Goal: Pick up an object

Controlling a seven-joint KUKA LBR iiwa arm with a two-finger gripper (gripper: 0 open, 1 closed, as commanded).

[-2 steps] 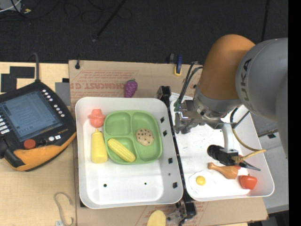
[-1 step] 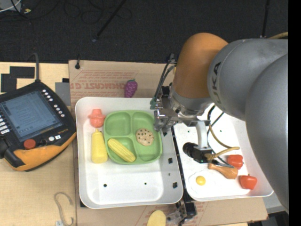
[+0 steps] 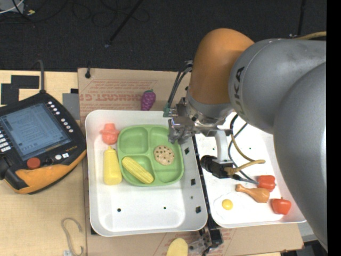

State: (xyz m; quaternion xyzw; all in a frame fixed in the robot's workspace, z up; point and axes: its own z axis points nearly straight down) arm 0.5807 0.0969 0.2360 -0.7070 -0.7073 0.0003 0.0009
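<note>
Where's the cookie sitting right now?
The cookie lies in the right compartment of the green tray in the left bin, right of the corn cob and just below the claw.

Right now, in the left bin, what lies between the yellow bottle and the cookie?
In the camera view, the corn cob lies between the yellow bottle and the cookie, resting in the green divided plate.

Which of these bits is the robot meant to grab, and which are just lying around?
Candidates, in the bins:
round brown cookie
yellow corn cob
yellow plastic bottle
brown toy drumstick
toy fried egg

Lying about, outside the bins:
purple toy grapes
grey control tablet
</note>
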